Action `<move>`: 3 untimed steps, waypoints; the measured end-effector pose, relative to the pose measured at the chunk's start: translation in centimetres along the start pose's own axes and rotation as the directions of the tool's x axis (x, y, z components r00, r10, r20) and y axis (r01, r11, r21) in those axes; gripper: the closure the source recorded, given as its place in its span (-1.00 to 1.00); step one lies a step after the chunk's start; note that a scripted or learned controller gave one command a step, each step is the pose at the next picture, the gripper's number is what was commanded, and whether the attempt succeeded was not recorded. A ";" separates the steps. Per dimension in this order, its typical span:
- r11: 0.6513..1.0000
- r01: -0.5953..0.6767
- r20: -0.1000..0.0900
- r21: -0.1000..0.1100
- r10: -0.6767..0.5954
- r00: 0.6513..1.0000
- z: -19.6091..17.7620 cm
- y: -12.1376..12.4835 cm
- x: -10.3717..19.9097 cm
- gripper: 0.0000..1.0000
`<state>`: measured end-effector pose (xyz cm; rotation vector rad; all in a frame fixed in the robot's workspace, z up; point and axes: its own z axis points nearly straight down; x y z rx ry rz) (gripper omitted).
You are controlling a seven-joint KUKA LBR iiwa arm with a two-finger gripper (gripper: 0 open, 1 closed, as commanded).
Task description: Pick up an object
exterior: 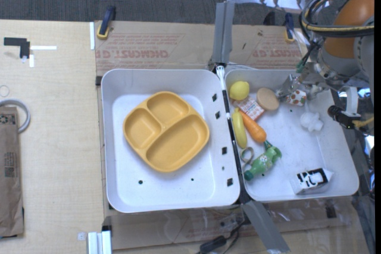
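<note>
Bins sit side by side on the counter: the left bin (113,146) carries a yellow divided plate (166,131), and the right bin (342,146) has a black-and-white box (312,179) at 5 o'clock and a green toy (262,162), carrot (253,126) and banana (239,128) toward 9. Farther back, a lemon (239,90) and tan disc (268,99) lie at 11 o'clock, and the hand (296,92) hangs at 1 o'clock over a small colourful object (297,98); whether it grips anything I cannot tell.

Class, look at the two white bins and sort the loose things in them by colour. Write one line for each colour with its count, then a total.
Yellow: 3, the divided plate, lemon, banana
Orange: 1, the carrot
Green: 1, the green toy
Tan: 1, the round cookie
White: 1, the crumpled wad
Black and white: 1, the small box
Red and white: 1, the packet
Total: 9
</note>
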<state>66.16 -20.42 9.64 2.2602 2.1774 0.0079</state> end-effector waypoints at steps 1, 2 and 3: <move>1.000 0.002 0.005 -0.004 -0.002 1.000 -1.2 0.1 -0.2 1.00; 0.995 0.096 0.002 0.005 -0.096 0.995 -8.6 -0.5 8.5 1.00; 0.999 0.032 0.003 0.006 -0.032 0.999 -9.6 -0.6 9.1 1.00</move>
